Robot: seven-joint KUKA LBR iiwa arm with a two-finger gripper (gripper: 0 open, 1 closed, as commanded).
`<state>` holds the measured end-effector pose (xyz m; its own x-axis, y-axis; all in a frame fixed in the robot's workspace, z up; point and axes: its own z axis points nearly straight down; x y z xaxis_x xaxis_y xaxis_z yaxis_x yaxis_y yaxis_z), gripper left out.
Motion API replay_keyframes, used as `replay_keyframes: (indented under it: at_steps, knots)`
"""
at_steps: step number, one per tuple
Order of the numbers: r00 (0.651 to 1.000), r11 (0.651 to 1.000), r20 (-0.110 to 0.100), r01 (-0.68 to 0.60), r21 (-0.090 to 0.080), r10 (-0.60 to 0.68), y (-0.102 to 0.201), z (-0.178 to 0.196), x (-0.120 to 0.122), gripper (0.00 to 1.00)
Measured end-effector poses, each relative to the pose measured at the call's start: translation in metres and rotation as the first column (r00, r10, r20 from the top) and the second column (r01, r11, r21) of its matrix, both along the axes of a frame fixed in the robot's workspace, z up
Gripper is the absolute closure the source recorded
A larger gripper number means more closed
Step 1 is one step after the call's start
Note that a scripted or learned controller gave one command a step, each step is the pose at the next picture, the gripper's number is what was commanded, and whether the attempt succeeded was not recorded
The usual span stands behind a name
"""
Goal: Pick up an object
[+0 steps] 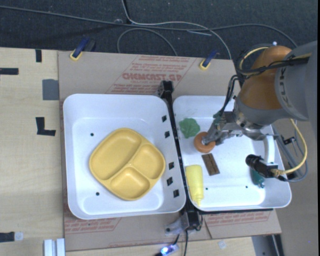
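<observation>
The gripper (209, 139) is seen low in the right bin (272, 199), right of centre in the frame, directly over a small orange round object (205, 143). Whether that object is grasped cannot be told. It is judged light and rigid, perhaps smooth, best taken across its rim. A green piece (189, 127), a brown bar (211, 165) and a yellow object (194, 182) are nearby. "CHEMCAST" can be partly read in red on the cardboard (149, 76) above the bins.
</observation>
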<state>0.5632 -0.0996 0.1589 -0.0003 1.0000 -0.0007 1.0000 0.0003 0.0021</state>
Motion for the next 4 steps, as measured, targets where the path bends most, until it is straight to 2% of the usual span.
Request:
replay_keyframes:
  at_steps: [2,3,4]
  knots:
    - [1.000,1.000,0.002,-0.002,0.000,0.002,0.005,0.088,0.010,1.00]
    - [1.000,1.000,-0.004,-0.005,0.001,0.005,0.054,0.072,0.018,1.00]
    - [1.000,1.000,-0.004,-0.005,0.001,0.005,0.101,0.064,0.037,1.00]
